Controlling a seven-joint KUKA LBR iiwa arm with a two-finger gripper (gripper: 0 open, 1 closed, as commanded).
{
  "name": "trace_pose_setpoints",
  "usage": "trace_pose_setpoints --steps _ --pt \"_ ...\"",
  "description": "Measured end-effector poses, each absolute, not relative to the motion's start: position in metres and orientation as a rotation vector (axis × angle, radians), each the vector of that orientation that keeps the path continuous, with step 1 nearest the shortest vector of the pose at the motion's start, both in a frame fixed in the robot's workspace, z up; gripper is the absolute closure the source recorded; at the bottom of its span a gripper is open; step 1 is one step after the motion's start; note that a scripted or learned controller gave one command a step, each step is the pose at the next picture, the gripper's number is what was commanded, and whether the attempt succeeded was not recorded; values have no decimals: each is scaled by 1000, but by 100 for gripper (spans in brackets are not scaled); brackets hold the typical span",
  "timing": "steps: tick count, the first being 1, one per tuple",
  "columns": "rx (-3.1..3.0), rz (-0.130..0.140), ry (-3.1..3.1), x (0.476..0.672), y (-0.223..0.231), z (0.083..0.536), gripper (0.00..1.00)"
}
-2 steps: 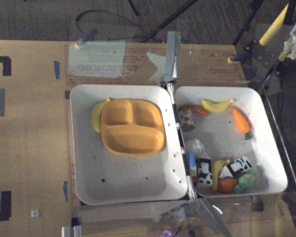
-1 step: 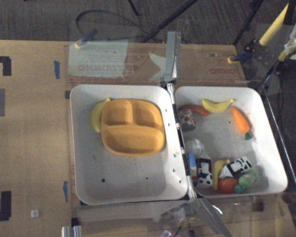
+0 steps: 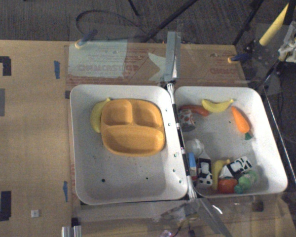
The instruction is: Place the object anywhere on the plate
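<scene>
Near cluster (image 3: pixel 226 176): small toys packed in the near part of the right bin (image 3: pixel 266 132). They include a red piece (image 3: pixel 227 185), a green piece (image 3: pixel 245 180), a black-and-white block (image 3: pixel 239 166) and a cow-patterned piece (image 3: pixel 203 172), all touching or overlapping.
Task's thing: not singled out by the scene. Every loose candidate but one lies in the right bin.
Clearest candidates: the carrot (image 3: pixel 240 121) and the banana (image 3: pixel 217 105) each lie apart from their neighbours at the far side of that bin.
Long axes: the carrot runs roughly near to far with its tip toward the near side. The banana runs left to right along the far wall.
Other pieces: a red strip (image 3: pixel 195 110) and a small patterned cup (image 3: pixel 186 118) sit just beside the wall between the bins. A pale, unclear item (image 3: pixel 195 146) lies nearer along it.
Plate (image 3: pixel 133 127): orange and three-compartment, in the far half of the left bin (image 3: pixel 89 177), with nothing resting on it.
Deciding relation: the plate lies left of every right-bin candidate, so the carry must cross the dividing walls leftward.
Yellow piece (image 3: pixel 95 116): it touches the plate's left rim but rests on the bin floor, so it is judged not yet placed.
Progress: judged at the start, with nothing picked.
Risk: the crowded near cluster invites a double or slipped pick.
</scene>
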State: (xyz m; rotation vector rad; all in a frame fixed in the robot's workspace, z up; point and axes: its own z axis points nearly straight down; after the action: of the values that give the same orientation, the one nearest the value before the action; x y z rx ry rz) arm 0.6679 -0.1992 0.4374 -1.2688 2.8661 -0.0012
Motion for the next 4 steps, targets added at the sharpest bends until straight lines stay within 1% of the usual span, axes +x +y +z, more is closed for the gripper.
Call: trace_pose_setpoints --steps 1,2,3,4 --pt "-1637 -4 2672 668 -202 437 100" --pt "-2153 -7 2277 668 -222 437 100" --pt "-2415 -8 1997 668 -218 436 100" --pt "-2362 -1 2064 649 -167 430 100"
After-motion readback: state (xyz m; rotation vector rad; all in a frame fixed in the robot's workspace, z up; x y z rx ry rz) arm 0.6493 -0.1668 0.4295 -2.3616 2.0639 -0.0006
